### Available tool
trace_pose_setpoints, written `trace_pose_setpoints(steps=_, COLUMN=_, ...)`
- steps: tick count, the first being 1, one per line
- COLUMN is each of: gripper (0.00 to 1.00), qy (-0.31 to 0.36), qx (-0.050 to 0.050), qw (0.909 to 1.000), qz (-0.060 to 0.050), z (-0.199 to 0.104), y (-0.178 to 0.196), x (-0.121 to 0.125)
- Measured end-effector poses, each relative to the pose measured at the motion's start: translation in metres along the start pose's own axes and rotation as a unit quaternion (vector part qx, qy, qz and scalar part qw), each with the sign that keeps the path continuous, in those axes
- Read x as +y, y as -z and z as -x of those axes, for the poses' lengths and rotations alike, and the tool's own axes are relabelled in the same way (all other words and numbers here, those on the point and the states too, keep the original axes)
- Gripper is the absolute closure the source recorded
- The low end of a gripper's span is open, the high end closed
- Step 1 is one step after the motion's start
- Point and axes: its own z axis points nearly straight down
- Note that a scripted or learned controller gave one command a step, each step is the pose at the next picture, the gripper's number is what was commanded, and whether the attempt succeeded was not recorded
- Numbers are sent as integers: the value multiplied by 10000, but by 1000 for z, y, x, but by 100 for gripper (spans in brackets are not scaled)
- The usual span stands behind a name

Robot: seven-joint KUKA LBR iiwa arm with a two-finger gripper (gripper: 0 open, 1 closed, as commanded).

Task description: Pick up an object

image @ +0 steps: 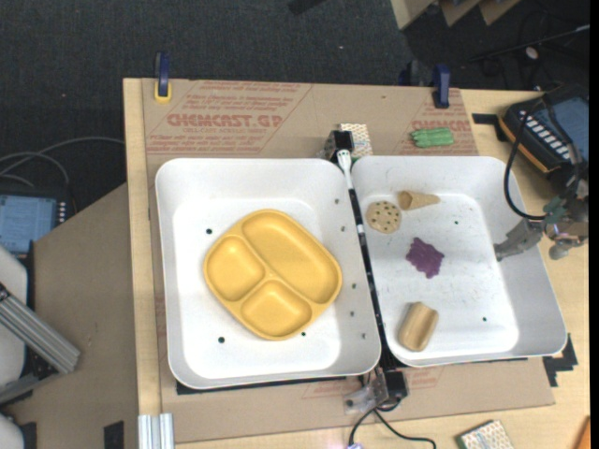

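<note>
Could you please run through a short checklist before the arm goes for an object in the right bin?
1. Targets present: cookie, cone, purple piece and tan cylinder lie in the right bin: ok.
2. Objects apart from each other: ok.
3. Gripper at the bin's right rim, over no object: not ok.
4. Open or shut: cannot tell.
5. Yellow tray sits in the left bin, out of the way: ok.

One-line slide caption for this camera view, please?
Yellow divided plate fills left bin; cookie, purple piece in right bin.
</note>
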Motion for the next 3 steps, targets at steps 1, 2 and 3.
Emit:
trace_pose_setpoints(steps=1, gripper=0, qy=14, qx=17, qw=10000, qz=-34, z=4, y=-104, x=62)
trace_pose_setpoints(steps=2, gripper=0, qy=31, qx=23, qw=10000, qz=-31, z=-61, y=-175, x=86)
trace_pose_setpoints(steps=3, gripper=100, qy=1, qx=-1, qw=10000, qz=12, z=-57, y=-160, x=86)
